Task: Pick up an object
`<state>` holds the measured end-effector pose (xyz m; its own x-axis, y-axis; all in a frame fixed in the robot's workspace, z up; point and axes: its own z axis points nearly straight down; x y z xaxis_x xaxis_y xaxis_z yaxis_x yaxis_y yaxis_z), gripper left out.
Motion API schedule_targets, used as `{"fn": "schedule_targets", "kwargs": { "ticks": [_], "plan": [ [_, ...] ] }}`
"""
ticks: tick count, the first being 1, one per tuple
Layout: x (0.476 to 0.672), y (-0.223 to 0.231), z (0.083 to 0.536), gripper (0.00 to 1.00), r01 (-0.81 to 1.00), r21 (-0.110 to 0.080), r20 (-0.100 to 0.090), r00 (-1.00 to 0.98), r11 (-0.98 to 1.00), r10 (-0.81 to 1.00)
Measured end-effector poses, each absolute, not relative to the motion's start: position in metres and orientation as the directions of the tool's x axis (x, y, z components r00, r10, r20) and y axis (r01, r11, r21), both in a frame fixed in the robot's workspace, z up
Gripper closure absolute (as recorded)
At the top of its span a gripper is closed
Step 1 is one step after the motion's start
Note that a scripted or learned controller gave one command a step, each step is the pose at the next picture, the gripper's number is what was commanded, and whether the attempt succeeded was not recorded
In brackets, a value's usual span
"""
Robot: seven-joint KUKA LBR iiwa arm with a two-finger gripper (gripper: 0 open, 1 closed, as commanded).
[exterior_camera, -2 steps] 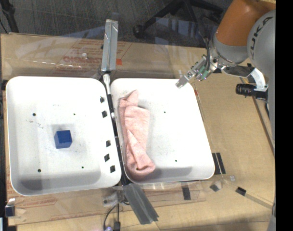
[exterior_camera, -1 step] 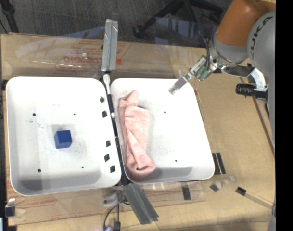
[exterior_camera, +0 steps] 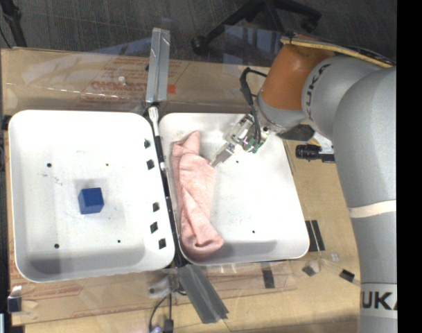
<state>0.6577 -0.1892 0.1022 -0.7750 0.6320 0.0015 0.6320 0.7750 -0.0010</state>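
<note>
Two shallow white bins are seen side by side on the tabletop (exterior_camera: 72, 82), which is covered in brown cardboard. A grey divider strip (exterior_camera: 157, 61) is seen running between the bins at the far edge.

Left bin (exterior_camera: 30, 130): one small blue cube (exterior_camera: 91, 200) is seen resting on the floor, left of centre, well apart from the walls.

Right bin (exterior_camera: 280, 207): a pink cloth (exterior_camera: 195, 196) is laid in a long crumpled strip along the left wall, from near the far edge down to the near edge. It is bunched thicker at the near end.

The arm (exterior_camera: 356, 116) is seen entering from the right, grey with the orange band (exterior_camera: 290, 78) above the wrist. The gripper (exterior_camera: 228, 151) is positioned over the far part of the right bin, tilted, pointing toward the cloth's upper end. The tip is seen just beside the cloth's right edge; contact cannot be confirmed from this angle.

The fingers are seen close together, at a narrow gap or closed; the exact gap cannot be resolved. Nothing is seen between them. The cloth and the cube are both lying in their bins, not lifted.
</note>
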Motion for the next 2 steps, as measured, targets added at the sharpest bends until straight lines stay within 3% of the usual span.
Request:
{"fn": "schedule_targets", "kwargs": {
  "ticks": [1, 2],
  "plan": [
    [0.659, -0.188, 0.114, 1.0, 0.628, 0.0, -0.002, -0.778, 0.778, 0.628],
    [0.65, -0.161, 0.211, 1.0, 0.659, 0.0, -0.003, -0.752, 0.752, 0.659]
  ]
}}
